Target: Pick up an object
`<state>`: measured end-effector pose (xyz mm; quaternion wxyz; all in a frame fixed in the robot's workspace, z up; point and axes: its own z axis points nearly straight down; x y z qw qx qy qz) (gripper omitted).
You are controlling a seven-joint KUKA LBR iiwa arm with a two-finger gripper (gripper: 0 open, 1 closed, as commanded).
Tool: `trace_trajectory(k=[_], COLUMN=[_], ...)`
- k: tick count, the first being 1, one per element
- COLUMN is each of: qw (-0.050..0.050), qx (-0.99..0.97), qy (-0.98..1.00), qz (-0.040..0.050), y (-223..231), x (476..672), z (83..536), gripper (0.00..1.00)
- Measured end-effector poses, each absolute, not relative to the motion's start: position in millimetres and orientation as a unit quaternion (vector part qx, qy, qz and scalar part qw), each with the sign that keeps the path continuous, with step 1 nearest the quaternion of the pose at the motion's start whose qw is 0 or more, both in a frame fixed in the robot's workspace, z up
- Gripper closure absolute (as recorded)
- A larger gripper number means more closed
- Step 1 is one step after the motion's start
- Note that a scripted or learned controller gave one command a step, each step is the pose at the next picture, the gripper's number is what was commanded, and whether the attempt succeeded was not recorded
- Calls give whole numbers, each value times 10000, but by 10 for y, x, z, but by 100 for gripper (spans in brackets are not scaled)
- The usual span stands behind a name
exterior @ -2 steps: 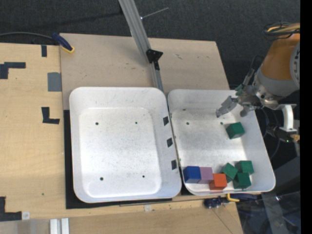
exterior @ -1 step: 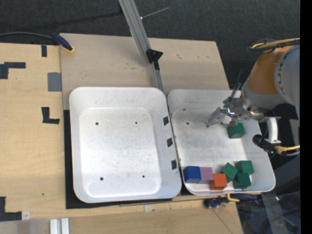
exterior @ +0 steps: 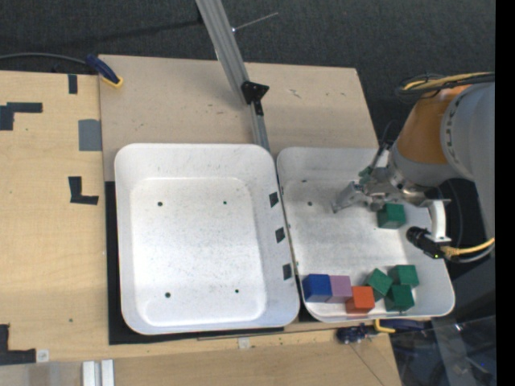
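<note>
A robot arm's tool [exterior: 372, 191] hangs low in the right bin [exterior: 322, 240], its grip state unclear, just beside a lone green block [exterior: 392, 215], likely its target, away from the clustered blocks [exterior: 362, 288].

We find no text, label, brand or number that we can read anywhere on the bench [exterior: 201, 103]. The bins [exterior: 133, 175] and blocks [exterior: 318, 286] bear no marks we can make out
</note>
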<state>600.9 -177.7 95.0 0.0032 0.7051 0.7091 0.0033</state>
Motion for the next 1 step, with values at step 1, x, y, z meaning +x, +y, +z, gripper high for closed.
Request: trace_trajectory(k=[1], qw=[-17], qx=[7056], qy=[7087], qz=[5], y=[-1773], x=[5974], z=[1015], gripper=[100])
